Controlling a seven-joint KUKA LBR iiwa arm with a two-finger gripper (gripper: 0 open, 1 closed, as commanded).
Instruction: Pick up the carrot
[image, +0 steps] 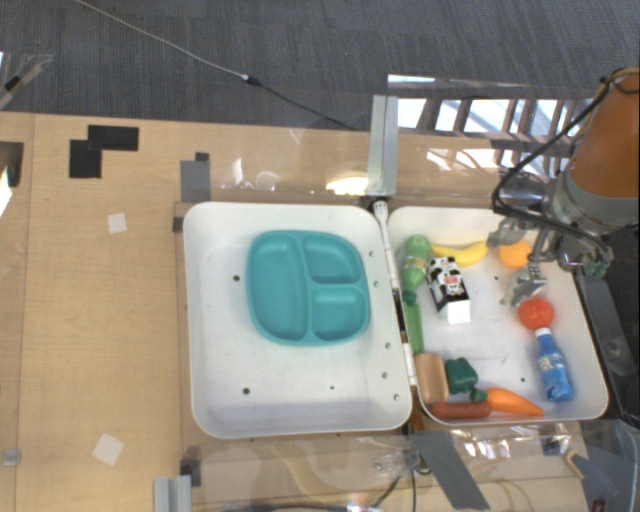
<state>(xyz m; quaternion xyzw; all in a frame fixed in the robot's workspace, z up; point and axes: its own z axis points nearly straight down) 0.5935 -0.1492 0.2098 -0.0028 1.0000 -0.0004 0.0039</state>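
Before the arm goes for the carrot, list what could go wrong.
1. The carrot lies at the right bin's near edge, touching a red sausage-like piece and close to a dark green block; the claw may catch those instead.
2. The carrot sits close to the bin wall, so a finger could strike the rim.
3. The blue bottle and the red ball lie between claw and carrot; a low approach could knock them.
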